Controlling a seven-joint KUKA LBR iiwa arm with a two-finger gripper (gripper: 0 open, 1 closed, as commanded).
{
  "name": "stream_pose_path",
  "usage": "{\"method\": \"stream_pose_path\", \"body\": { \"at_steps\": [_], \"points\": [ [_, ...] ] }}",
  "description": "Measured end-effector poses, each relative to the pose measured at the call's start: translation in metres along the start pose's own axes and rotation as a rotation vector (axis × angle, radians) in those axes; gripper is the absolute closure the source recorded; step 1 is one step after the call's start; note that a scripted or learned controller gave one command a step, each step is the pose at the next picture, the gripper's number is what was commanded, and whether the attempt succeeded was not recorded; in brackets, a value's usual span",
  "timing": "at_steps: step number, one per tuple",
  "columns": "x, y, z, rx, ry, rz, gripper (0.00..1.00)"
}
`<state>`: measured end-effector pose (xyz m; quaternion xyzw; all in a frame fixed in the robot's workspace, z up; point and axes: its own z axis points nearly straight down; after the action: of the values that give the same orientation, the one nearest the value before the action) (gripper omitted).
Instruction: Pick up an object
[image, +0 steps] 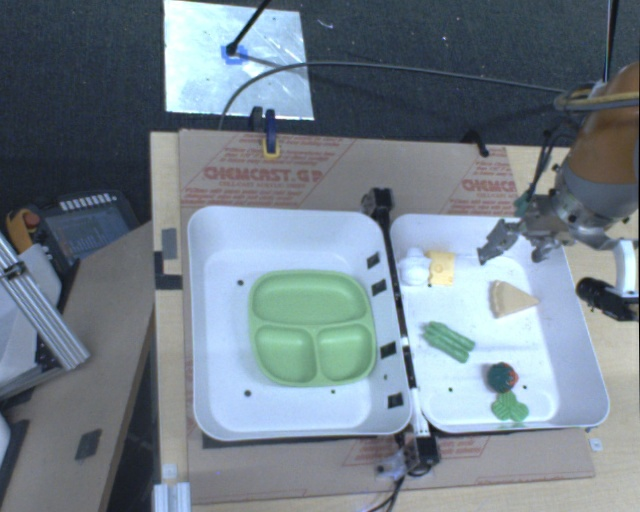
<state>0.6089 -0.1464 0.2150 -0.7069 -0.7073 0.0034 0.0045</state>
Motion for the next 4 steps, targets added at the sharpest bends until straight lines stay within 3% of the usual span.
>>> {"method": "stream_pose_path", "body": {
  "at_steps": [1,3,4],
  "points": [
    [0.0,0.003,-0.008,-0.013,-0.002,-0.003,0.0],
    [-0.014,0.011,0.087,-0.01,-0.002,0.0,0.0],
    [-0.016,0.015,0.125,-0.023,-0.008,-0.001,0.0]
  ]
}}
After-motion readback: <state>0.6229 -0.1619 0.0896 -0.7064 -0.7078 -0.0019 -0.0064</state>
